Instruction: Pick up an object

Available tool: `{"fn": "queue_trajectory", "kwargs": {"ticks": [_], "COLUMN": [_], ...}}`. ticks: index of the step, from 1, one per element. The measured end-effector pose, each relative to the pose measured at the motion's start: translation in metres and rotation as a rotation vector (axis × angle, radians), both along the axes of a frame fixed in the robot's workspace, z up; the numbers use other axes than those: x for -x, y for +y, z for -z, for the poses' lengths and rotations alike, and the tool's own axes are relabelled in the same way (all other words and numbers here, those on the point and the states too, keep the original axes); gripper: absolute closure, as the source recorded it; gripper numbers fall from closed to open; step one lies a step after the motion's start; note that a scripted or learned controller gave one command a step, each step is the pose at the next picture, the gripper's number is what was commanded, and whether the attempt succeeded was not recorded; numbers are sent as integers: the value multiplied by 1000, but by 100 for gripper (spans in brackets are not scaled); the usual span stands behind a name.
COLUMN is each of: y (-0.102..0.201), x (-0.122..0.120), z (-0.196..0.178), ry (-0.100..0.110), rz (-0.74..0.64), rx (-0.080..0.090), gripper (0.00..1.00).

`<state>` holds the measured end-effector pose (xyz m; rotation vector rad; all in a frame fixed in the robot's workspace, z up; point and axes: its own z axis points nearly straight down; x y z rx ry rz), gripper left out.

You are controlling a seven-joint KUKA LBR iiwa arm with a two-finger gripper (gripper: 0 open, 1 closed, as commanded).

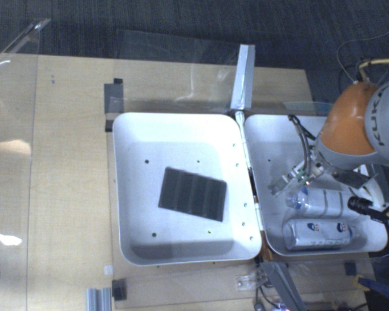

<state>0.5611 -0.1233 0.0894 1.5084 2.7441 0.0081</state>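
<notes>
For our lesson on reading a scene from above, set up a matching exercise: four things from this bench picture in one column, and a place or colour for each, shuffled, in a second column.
Things:
1. dark ribbed pad
2. silver can
3. clear plastic bottle
4. wrist band

Descriptions:
A. orange
B. lying flat in the left bin
C. along the near wall of the right bin
D. right under the gripper

Pairs: 1-B, 2-C, 3-D, 4-A
</notes>
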Motion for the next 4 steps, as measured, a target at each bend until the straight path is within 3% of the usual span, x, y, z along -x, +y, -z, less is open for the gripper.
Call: {"fn": "queue_trajectory", "kwargs": {"ticks": [1, 2, 3, 4], "y": [-39, -19, 4, -8], "x": [-70, -79, -18, 45], "z": [1, -41, -36, 0], "ry": [1, 4, 7, -2], "rz": [160, 348, 251, 45], "rx": [0, -2, -2, -3], "gripper": [0, 0, 0, 0]}}
